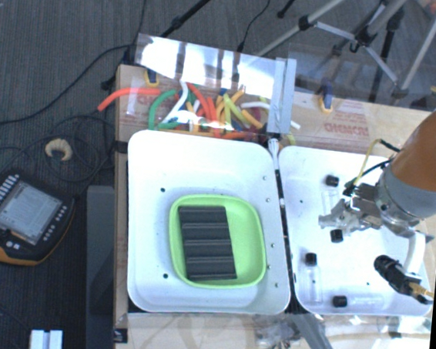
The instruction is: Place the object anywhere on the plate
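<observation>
Arm [428, 165] cut off at right edge; gripper [342, 219] finger state too small to resolve.

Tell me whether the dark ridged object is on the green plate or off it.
On it. The dark ridged object lies flat inside the green plate, green rim showing all around, in the left bin.

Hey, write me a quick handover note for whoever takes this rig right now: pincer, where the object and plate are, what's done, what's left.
Pincer: over the right bin, at its upper middle; whether it is open or shut cannot be made out.
Green plate: in the left bin.
Dark ridged block: lying flat on the plate, apart from the pincer.
Done: judged by how things lie, the block is on the plate.
Left: apparently nothing but pulling the arm away; confirm the block sits steady.
</observation>
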`<state>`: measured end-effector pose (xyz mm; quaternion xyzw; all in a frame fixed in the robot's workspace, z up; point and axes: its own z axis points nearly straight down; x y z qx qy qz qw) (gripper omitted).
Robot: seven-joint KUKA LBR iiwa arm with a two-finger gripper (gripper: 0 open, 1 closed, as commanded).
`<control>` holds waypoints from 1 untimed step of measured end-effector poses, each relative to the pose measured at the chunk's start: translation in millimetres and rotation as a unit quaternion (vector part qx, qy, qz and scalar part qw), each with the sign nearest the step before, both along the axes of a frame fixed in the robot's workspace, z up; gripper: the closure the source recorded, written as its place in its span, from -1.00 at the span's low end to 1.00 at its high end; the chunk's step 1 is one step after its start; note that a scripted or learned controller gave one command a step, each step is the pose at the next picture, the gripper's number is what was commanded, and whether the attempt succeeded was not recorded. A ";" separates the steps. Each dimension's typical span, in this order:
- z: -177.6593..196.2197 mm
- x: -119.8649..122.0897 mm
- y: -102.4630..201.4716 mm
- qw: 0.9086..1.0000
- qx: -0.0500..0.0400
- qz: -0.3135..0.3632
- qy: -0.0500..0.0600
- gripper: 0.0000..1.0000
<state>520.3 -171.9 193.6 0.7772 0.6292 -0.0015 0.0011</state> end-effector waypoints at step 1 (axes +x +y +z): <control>-36.4 -36.8 44.4 0.998 0.002 0.065 0.001 1.00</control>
